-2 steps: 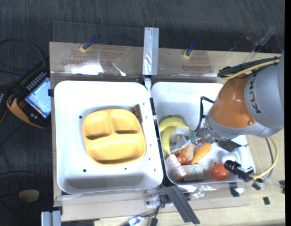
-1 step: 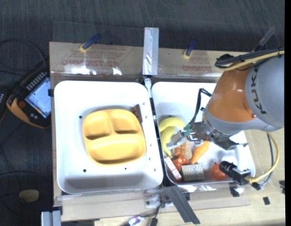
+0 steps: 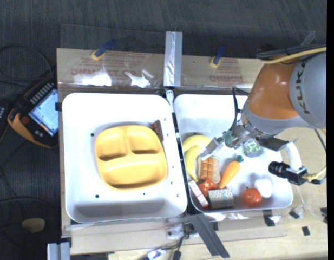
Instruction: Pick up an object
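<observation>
The claw [image 3: 218, 143], fingers spread, hangs just above the banana [image 3: 191, 147] in the right bin [image 3: 207, 108]; a yellow tray [image 3: 131, 155] fills the left bin [image 3: 80, 145].

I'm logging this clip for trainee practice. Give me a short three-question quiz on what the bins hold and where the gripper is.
1. True or false: the yellow tray lies in the right bin.
2. What lies directly left of the carrot? A) tomato B) bread slice C) egg
3. Fill in: the gripper is over the ____ bin.

Key:
1. False. It lies in the left bin.
2. B. The bread slice lies beside the carrot; the tomato and egg lie farther right.
3. Right, close to the banana.
</observation>
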Available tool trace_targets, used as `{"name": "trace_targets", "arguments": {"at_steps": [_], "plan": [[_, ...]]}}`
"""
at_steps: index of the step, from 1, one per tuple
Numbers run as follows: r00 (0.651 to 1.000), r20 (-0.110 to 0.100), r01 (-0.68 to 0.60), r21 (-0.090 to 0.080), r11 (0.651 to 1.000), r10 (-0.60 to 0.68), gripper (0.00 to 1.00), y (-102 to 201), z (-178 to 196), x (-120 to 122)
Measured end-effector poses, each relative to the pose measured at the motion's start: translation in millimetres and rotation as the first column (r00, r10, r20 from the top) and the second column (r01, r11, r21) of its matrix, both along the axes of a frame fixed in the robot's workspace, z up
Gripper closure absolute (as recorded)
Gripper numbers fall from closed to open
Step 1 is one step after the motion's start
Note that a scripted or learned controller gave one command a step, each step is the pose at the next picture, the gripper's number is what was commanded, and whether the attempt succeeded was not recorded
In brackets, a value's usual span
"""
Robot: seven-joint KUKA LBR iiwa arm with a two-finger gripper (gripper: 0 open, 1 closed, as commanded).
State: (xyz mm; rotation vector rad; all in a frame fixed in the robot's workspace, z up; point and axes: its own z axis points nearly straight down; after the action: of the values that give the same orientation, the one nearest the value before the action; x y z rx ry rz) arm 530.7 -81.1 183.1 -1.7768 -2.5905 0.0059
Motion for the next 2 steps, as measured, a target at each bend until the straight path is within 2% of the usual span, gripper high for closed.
{"name": "trace_targets", "arguments": {"at_steps": [1,2], "plan": [[0.988,0.000,-0.155,0.003,0.988,0.155,0.00,-35,-50,-11],[0.860,-0.001,0.510,-0.002,0.860,-0.510,0.00,-30,-76,35]]}}
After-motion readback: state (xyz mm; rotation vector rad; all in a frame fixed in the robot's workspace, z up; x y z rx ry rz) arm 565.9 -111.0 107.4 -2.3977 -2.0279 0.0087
